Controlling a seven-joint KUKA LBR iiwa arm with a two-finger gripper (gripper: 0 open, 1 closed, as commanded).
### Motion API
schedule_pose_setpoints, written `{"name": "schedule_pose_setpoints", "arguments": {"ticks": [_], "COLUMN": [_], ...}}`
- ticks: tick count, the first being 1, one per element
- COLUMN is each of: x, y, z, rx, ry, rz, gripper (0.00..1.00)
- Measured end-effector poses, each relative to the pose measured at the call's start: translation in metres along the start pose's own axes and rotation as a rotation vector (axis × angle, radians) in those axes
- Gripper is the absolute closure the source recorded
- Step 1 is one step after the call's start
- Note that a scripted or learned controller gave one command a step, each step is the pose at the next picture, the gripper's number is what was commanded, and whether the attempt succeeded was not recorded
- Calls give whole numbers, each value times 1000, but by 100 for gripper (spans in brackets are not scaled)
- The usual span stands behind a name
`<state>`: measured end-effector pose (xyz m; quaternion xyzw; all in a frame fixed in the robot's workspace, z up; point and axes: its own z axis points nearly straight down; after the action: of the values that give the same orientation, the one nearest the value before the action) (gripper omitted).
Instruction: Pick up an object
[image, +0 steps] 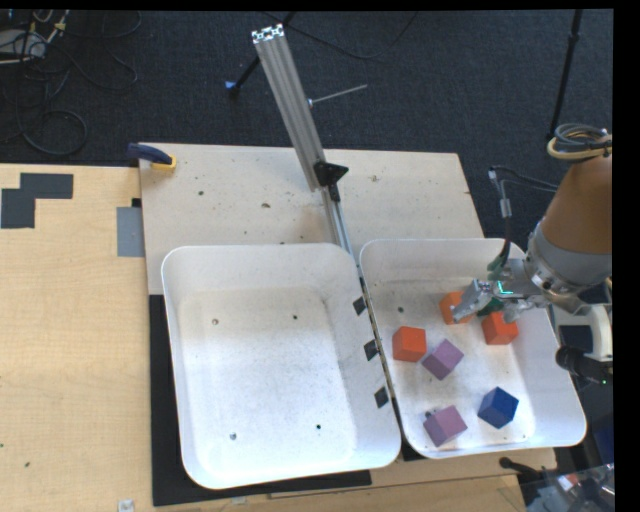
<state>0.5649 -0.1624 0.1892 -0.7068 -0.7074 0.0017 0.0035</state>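
1. The end effector (480, 297) is hanging low over the right bin (420, 255), reaching in from the right.
2. Two orange blocks are sitting just beside it: one (452, 303) toward the left, one (500, 328) just below and to the right.
3. Whether it is open, closed or gripping a block, I cannot tell.
4. The other blocks are lying farther down the bin.

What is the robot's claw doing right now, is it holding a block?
End effector: cannot be told; it sits low in the right bin between two orange blocks.
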Motion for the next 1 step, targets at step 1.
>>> {"name": "schedule_pose_setpoints", "arguments": {"ticks": [1], "x": [-1], "y": [1], "z": [-2], "rx": [-4], "ry": [-1], "rz": [1], "gripper": [0]}}
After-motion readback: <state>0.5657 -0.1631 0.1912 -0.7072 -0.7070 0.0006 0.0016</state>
